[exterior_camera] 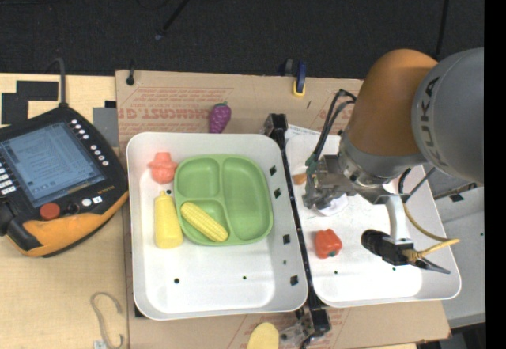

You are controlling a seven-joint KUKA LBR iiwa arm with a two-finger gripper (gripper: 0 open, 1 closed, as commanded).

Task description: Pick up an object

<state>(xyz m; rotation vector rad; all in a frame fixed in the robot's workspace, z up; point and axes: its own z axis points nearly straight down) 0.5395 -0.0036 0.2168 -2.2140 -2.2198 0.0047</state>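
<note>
Hanging low over the right bin [371, 284]: gripper [320, 199], open-or-closed state cannot be told | red toy pepper [327, 243] just camera-side of it, apart, on that bin's floor | corn cob [205, 221] on green divided plate [247, 197], well to its view-left.

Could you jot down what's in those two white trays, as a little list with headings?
left white bin: green divided plastic plate with a yellow toy corn cob in one compartment; yellow squeeze bottle and pink toy beside the plate
right white bin: small red toy
arm: grey and orange robot arm reaching over the right bin
</note>
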